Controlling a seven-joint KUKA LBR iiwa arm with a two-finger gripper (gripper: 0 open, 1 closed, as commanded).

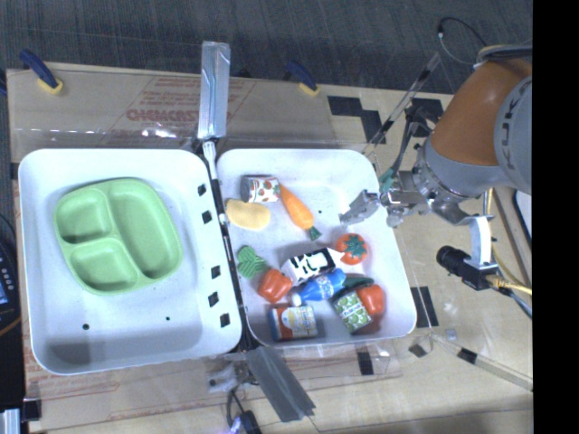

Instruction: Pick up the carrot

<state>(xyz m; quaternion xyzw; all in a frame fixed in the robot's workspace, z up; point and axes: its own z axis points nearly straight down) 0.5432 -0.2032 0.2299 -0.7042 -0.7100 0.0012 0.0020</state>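
Two smooth white bins (118, 333) sit on my table. My metal pincer (362, 208) hangs over the right bin's right side; I cannot tell its grip. Left of it lies the pointy orange carrot (296, 205).

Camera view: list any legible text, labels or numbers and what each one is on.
None can be read for certain.
Red print on the clear panel behind the bins: mirrored and faint, unreadable.
Black-and-white packet in the right bin: bold marks, not legible.
Small can beside the carrot: red dots, no readable text.
Jar and green can: labels too blurred.
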